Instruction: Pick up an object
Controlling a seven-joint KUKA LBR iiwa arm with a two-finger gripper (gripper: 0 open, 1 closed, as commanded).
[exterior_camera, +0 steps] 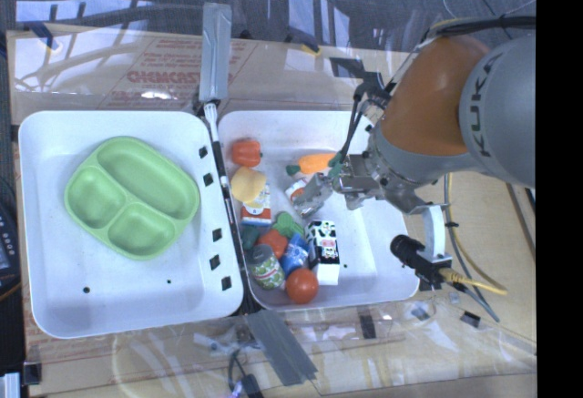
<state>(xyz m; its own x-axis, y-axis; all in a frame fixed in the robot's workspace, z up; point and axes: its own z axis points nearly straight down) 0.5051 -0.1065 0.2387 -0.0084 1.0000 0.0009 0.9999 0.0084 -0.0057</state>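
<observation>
The arm (455, 114) reaches in from the right over the right bin (383, 273); its hand (314, 194) hangs low above the toys (282, 246) piled at that bin's left; I cannot tell its grip; a green plate (132, 196) lies in the left bin (55, 296).

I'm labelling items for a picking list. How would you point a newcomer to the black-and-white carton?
Start at the right-hand white bin, the one crowded with toy food. Go to the heap along its near-left part, where a red tomato lies against the front wall. The carton stands just behind and right of that tomato, the one boxy thing there, patterned in black-and-white cow patches.
</observation>
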